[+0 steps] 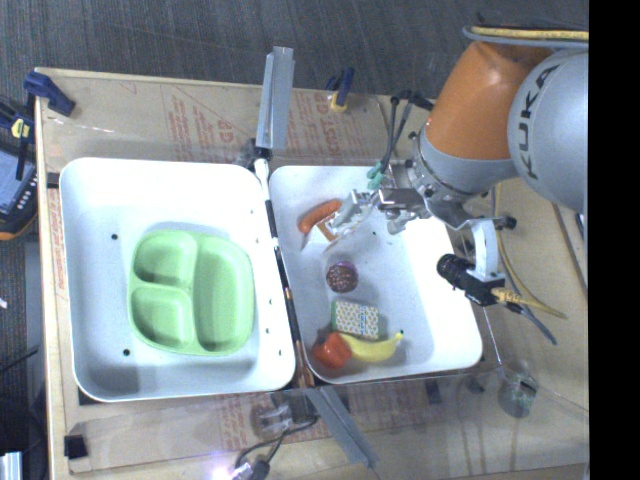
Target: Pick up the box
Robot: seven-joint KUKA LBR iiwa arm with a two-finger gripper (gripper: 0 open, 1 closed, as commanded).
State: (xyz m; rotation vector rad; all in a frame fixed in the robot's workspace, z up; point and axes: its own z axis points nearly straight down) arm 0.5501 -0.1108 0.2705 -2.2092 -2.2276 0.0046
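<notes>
White bins (pixel 90 183), two; one box (pixel 357 319)

A single fixed camera looks down from above the desk (pixel 150 108) at a slant. It stands far enough back to take in both white bins whole: the left bin (pixel 90 268) and the right bin (pixel 440 328) lie side by side across the middle of the view. Dark floor shows along the top edge. The arm (pixel 520 98) enters from the right side, large and close to the lens.
</notes>
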